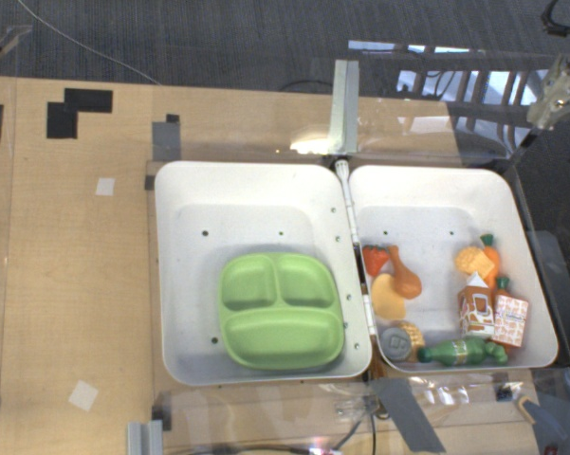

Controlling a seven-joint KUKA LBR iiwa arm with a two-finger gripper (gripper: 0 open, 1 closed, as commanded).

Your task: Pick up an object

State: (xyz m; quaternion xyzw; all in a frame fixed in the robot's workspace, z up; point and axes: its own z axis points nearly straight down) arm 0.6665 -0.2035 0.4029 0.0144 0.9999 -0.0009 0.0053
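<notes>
The right bin (427, 197) holds several small toy foods along its near side. An orange drumstick-like piece (399, 275) lies by the divider, with a yellow piece (388, 300) just below it. A grey round can (395, 341) sits in the near left corner. Beside it a green bottle (462, 352) lies on its side. A brown and white carton (475, 309) and a red and white box (510, 320) stand near the right wall. An orange item with a green tip (480, 258) is behind them.
The left bin (185, 216) carries a green divided plate (281, 311) toward its near right. A metal post (345, 102) rises behind the divider between the bins. A metal frame (474, 83) stands at the back right. Tan bench surface (66, 282) stretches to the left.
</notes>
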